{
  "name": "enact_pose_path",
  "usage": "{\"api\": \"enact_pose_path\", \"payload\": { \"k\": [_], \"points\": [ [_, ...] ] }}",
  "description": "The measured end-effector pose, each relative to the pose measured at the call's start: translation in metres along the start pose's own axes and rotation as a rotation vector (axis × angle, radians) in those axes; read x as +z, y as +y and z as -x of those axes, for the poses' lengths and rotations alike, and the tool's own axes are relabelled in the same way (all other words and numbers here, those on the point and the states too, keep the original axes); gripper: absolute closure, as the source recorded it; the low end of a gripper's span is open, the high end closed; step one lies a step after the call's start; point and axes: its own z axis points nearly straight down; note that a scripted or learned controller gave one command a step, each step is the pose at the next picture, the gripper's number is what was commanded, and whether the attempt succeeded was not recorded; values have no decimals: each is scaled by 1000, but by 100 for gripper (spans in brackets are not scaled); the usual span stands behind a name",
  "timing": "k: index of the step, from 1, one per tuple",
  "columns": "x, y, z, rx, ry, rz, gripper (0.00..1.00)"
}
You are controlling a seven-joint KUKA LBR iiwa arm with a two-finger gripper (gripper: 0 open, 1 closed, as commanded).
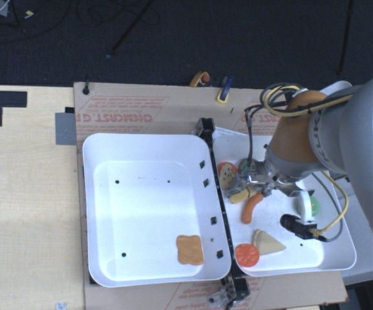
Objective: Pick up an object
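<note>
My gripper (pixel 249 182) is low in the right bin (pixel 341 258), near its left wall, among a cluster of small toy foods. An orange sausage-shaped piece (pixel 251 208) lies just below it, and a yellow piece (pixel 238 197) sits at its lower left. A round red-and-tan slice (pixel 227 172) and a small green piece (pixel 245 166) lie just to its upper left. Nothing can be seen held by the gripper.
A red disc (pixel 247 256) and a cream wedge (pixel 267 242) lie near the right bin's front edge. A green-and-white item (pixel 306 205) sits to the gripper's right. The left bin (pixel 102 173) holds a tan toast-like piece (pixel 189 249) at its front right. A black divider (pixel 216 192) separates the bins.
</note>
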Motion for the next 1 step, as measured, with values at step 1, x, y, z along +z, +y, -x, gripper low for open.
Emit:
{"api": "enact_pose_path", "payload": {
  "k": [1],
  "points": [
    [1,-76,-10,4,4,-13,0]
  ]
}}
